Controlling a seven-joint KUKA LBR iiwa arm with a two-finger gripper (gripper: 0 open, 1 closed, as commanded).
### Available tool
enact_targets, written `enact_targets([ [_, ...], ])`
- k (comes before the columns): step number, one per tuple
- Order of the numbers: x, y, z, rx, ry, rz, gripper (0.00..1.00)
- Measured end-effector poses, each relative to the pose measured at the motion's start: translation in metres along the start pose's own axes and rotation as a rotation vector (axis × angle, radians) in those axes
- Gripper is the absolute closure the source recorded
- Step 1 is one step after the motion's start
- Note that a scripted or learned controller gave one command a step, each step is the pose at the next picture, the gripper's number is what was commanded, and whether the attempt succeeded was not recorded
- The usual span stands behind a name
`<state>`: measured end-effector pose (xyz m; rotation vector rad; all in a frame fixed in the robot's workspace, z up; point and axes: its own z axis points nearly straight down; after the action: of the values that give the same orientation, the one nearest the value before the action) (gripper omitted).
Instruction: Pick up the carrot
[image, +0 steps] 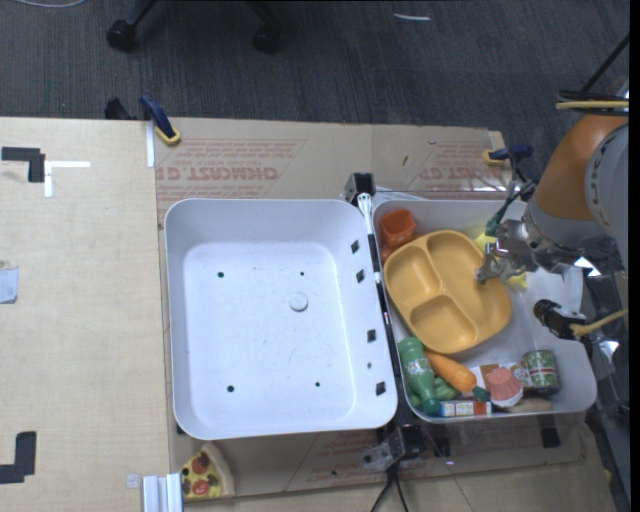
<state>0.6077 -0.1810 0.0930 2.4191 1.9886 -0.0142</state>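
The approach looks barely begun: the pincer (492, 268), whose spread I cannot tell, hovers at the right edge of the yellow plate (445, 293), while the carrot (452, 372) lies just below that plate, so the next move calls for travelling there and descending.

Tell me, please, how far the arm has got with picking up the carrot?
Nothing looks done yet: the carrot lies in the right bin, near its front edge, against the green bottle and just in front of the yellow divided plate. In hand: the gripper sits over the plate's far right rim, apart from the carrot. Left: moving to the carrot, closing on it and lifting.
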Motion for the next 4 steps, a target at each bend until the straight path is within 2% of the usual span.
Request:
enact_targets([
  [1, 0.012, -0.001, 0.002, 0.006, 0.018, -0.009, 0.00],
  [2, -0.023, 0.043, -0.001, -0.007, 0.013, -0.356, 0.00],
  [3, -0.034, -0.011, 0.001, -0.001, 0.017, -0.381, 0.00],
  [4, -0.035, -0.010, -0.008, -0.001, 0.016, -0.378, 1.00],
])
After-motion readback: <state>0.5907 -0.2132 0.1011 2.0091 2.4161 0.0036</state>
